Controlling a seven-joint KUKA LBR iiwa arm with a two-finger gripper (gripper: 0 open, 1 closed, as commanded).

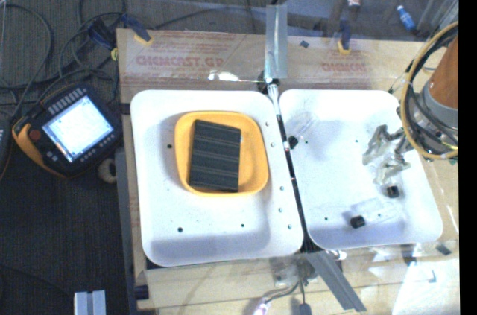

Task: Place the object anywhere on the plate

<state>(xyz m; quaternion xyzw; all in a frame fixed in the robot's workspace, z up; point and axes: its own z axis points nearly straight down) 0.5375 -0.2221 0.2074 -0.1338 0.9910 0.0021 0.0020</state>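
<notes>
Faintly, "GIGACAST GP" lettering (176, 61) behind yellow plate (220, 151) bearing black block (215, 155).

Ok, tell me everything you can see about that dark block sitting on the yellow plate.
The dark block is a flat, nearly black rectangular slab with a few faint ridges running across its top, matte and perhaps rubbery or foam-like. It lies flat in the middle of the yellow plate, long side running away from the camera, tilted slightly clockwise. The plate alone touches it, and that sits in the left white bin. The hand is over the other bin, well apart from it.
</notes>
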